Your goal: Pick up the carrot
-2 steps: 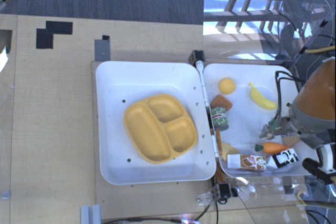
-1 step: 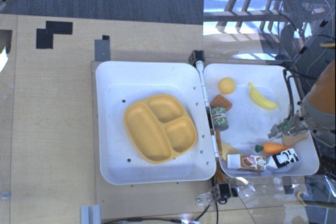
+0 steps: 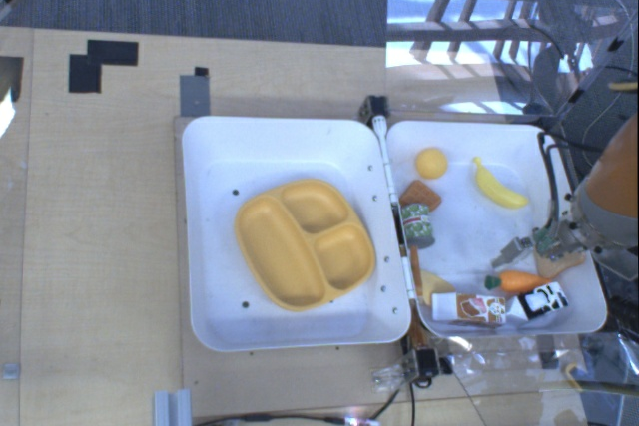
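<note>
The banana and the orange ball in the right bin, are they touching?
Apart. The camera view shows bare white bin floor between the banana and the orange ball.

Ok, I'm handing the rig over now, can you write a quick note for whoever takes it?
Gripper: low over the right bin, at its right side, just above the carrot; nothing seen held.
Carrot: lying in the right bin near the front, beside a black-and-white box and a carton.
Left bin holds the yellow divided plate.
Done: approach only.
Left: grasp the carrot and lift it.
</note>
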